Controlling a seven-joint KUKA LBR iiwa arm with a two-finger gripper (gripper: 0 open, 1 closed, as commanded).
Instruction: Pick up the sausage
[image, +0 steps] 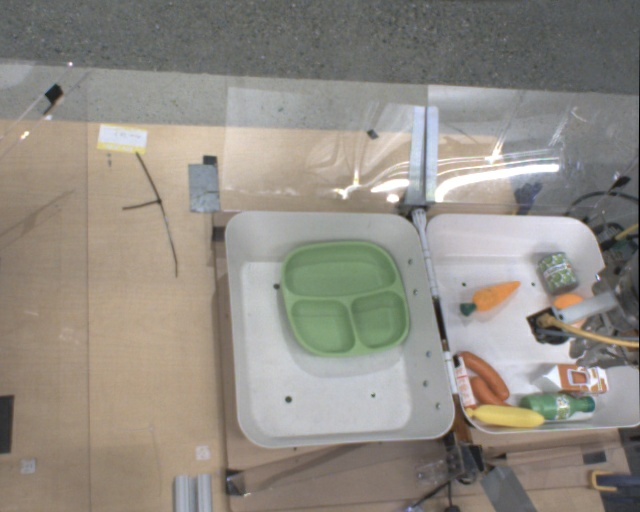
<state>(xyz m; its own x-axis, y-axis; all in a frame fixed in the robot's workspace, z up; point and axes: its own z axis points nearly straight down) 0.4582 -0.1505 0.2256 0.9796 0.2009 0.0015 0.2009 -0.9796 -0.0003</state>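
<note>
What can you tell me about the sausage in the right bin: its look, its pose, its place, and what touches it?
The reddish-orange, glossy sausage looks like a plastic toy made of two plump links lying side by side. It lies flat on the floor of the right shallow white bin, near the front left corner, slanting from upper left to lower right. The yellow toy banana lies just in front of it, seemingly touching its lower end. A small red-and-white packet lies along its left side.

— What is cut off at the right edge?
— The gripper (598, 325); its state cannot be told.
— And the sausage (484, 377)?
— Its lower end is hidden by the banana (508, 415).
</note>
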